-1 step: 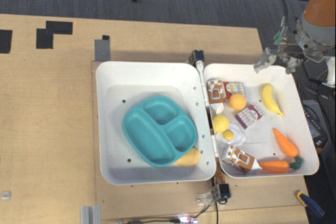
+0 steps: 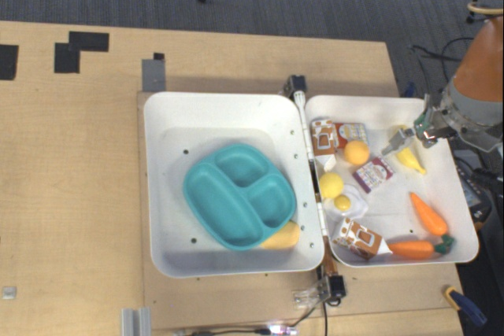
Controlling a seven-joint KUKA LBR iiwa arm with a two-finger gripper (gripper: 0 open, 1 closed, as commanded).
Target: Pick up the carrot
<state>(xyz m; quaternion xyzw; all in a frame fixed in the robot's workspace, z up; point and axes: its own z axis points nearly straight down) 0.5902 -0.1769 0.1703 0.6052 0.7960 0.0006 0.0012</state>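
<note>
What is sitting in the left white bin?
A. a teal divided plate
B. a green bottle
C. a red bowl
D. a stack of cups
A: a teal divided plate with three compartments lies in the left bin, with a yellow item peeking out from under its lower right edge.
</note>
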